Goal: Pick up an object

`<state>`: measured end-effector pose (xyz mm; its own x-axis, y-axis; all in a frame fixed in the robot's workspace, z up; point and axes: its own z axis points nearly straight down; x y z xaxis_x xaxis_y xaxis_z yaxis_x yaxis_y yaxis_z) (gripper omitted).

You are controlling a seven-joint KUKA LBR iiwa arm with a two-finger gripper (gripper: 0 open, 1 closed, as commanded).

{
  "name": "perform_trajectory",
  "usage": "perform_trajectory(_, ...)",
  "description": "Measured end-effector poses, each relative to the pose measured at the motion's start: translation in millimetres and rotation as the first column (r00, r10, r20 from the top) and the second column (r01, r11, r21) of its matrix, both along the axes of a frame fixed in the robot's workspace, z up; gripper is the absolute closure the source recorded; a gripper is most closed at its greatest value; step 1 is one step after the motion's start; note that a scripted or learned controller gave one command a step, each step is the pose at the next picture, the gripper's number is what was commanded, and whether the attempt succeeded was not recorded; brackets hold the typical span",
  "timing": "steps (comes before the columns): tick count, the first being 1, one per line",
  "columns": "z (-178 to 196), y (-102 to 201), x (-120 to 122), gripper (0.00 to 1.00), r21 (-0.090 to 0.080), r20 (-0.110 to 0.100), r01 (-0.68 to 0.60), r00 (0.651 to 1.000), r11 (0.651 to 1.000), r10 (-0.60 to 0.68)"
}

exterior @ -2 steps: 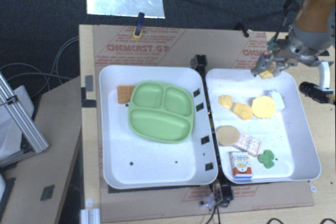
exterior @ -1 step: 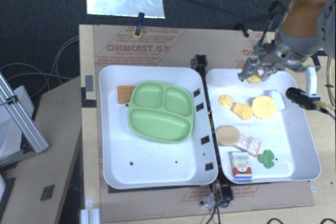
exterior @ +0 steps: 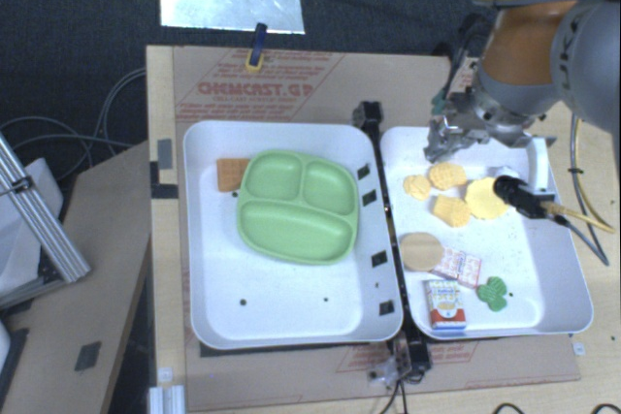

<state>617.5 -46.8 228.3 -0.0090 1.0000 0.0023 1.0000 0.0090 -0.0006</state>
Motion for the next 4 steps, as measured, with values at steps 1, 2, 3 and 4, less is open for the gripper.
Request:
perform_trajectory(1, 6, 53, -20, 1.00, 0.000, 0.000, -0.001, 1.000, 1.000, 0.001)
perform_trajectory(2, 9, 92, -54, 1.00, -0.001, -0.001, 0.001, 1.000, 1.000, -0.001)
perform_trajectory(3, -10, 136, -78, 1.00, 0.000, -0.002, 0.000, 1.000, 1.000, 0.000)
perform_trajectory(4, -8, 167, -86, 1.00, -0.001, 0.000, 0.000, 1.000, 1.000, 0.000)
